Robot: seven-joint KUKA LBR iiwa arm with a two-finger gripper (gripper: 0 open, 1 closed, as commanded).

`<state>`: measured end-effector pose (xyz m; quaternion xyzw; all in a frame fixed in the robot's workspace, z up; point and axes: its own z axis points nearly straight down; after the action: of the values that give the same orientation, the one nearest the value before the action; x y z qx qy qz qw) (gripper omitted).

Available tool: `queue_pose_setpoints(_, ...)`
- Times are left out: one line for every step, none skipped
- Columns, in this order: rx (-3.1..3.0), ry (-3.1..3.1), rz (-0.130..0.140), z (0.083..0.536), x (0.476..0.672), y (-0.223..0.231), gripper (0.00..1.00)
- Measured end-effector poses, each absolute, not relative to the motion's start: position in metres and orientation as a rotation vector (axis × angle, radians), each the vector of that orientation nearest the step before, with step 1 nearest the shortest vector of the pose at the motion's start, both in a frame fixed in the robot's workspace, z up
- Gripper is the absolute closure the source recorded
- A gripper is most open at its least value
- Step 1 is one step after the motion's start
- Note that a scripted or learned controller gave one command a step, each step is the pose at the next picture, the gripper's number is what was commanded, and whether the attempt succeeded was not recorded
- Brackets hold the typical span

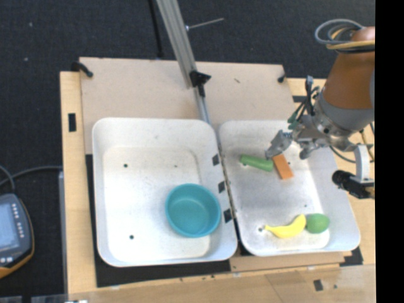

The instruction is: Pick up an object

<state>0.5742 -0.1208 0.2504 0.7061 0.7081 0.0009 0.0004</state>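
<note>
Nearest the camera lies the near edge of the wooden bench (158,283), which carries two shallow white bins side by side on a dark carpeted floor. At the left edge a handheld pendant (12,229) is cut off by the frame. An aluminium post (180,36) slants up from between the bins and passes out of the top edge.

The arm (350,74) enters from the right, its upper part cropped. The left bin (113,137) holds a blue bowl (192,210), upright, towards its near right corner. The right bin (328,232) holds a green cylinder (255,163) lying flat beside an orange block (283,168), the two touching or nearly so. At the near side a yellow banana (287,227) lies against a green round fruit (317,223).

The gripper (291,145) hangs over the far part of the right bin, just above and to the right of the orange block. Cables and housing obscure its fingers; whether they are spread or closed cannot be determined, and nothing is seen between them.
</note>
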Motion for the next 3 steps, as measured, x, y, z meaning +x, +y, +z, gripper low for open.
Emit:
queue_pose_setpoints(2.219,2.222,0.003,0.250,0.574,-0.121,0.00)
queue_pose_setpoints(2.226,2.221,-0.007,0.188,0.577,-0.119,0.00)
queue_pose_setpoints(2.226,2.219,-0.006,0.140,0.583,-0.114,0.00)
